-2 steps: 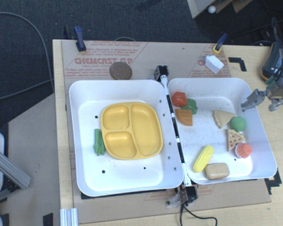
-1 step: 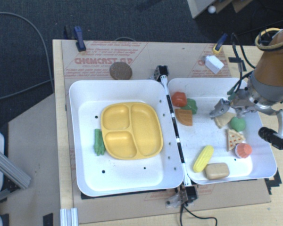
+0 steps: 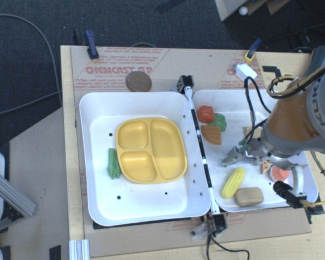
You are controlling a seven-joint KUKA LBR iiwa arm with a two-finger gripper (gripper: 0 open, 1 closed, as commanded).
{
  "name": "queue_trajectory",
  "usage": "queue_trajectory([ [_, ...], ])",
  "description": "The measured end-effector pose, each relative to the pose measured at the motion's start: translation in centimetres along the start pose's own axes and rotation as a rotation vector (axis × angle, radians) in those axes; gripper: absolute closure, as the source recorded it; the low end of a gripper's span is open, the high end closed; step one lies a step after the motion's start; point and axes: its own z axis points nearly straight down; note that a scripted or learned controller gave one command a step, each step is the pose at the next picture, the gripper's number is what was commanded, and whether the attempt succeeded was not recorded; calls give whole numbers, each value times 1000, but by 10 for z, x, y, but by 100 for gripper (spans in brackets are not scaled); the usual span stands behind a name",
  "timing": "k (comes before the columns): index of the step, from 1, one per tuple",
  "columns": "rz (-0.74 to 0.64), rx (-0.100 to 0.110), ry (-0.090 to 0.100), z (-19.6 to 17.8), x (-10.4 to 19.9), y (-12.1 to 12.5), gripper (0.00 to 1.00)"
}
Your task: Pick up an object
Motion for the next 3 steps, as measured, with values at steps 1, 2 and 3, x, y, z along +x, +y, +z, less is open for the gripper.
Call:
queue_trajectory([
  [1, 0, 2, 1, 0, 20, -36, 0],
  [2, 1, 0, 1, -10, 20, -36, 100],
  [3, -2, -1, 0, -100, 93, -35, 100],
])
